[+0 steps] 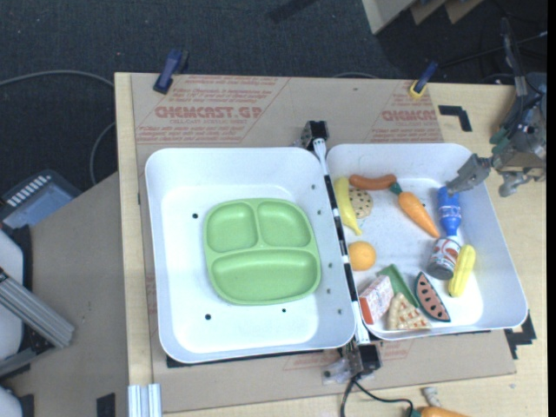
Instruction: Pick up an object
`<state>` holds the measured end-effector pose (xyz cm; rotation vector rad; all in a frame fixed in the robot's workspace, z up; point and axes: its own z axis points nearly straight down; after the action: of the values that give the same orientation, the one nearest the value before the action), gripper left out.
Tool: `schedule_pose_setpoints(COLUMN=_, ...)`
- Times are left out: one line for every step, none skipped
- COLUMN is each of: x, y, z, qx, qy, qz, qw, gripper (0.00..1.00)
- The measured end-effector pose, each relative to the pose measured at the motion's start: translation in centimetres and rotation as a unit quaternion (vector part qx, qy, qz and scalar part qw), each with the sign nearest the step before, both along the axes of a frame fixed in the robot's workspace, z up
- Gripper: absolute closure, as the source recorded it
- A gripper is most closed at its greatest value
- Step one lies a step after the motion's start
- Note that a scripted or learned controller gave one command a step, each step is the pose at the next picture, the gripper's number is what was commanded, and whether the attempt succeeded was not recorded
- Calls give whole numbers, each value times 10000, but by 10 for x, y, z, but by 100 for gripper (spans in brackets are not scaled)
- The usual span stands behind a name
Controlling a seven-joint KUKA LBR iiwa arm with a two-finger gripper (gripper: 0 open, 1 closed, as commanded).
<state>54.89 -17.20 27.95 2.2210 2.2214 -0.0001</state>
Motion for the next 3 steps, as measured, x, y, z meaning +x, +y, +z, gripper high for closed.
schedule_pose_setpoints(x=67, y=-4, z=-80, qx=-1, qy=-1, qz=5, qw=10000, gripper=0)
schedule_pose_setpoints(x=66, y=-45, z=-179, qx=-16, qy=-61, qz=3, qw=10000, gripper=0)
schedule_pose_setpoints(x=39, y=-22, z=-195, qx=4, qy=5, qz=1, qw=10000, gripper=0)
